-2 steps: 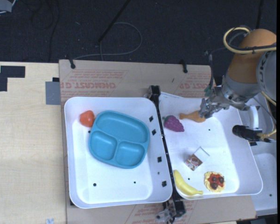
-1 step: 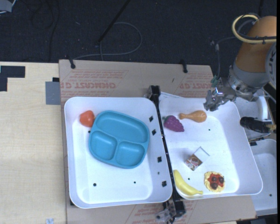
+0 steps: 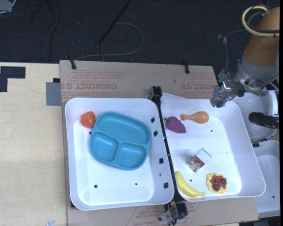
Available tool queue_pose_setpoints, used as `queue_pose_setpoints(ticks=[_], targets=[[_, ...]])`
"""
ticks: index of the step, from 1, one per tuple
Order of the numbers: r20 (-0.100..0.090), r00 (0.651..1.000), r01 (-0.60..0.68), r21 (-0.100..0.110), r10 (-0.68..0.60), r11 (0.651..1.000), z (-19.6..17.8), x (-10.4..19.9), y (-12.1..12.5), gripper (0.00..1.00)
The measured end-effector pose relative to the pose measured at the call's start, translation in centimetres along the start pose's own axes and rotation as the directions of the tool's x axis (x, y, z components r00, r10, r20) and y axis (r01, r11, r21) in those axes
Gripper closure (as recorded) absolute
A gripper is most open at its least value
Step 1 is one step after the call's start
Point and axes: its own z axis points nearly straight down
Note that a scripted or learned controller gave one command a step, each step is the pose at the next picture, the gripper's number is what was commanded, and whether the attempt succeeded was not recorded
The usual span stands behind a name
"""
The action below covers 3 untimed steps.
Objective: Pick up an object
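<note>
The arm (image 3: 260, 41) comes in at the upper right of the frame, its orange band high by the edge, and the gripper (image 3: 219, 99) hangs over the top right corner of the right bin (image 3: 240, 140), just above the rim; from here I cannot tell how it is set, and nothing shows in its grasp. In that bin, a toy chicken drumstick (image 3: 196, 117) lies near the top, and a bunch of purple grapes (image 3: 175, 124) sits just beside it to the left, close to the divider between the bins. Lower down, around the middle, is a small brown and white packet (image 3: 196, 163). Along the bottom edge a banana (image 3: 188, 186) lies at a slant, with a small round pizza-like piece (image 3: 216, 182) just beside it on the right. The left bin (image 3: 113, 192) holds a blue divided plate (image 3: 119, 140), tilted a little, and an orange-red tomato-like fruit (image 3: 87, 119) near its upper left corner, beside the plate's edge. Both bins rest on a cardboard sheet (image 3: 132, 81).
</note>
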Motion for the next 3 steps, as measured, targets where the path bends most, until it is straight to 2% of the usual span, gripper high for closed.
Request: queue_pose_setpoints(ticks=[1,3], targets=[[-0.002,1.000,0.002,0.005,-0.002,1.000,0.3,3.9,-1.7,1.00],[-0.003,1.000,0.003,0.008,-0.003,1.000,2.8,14.1,-4.9,1.00]])
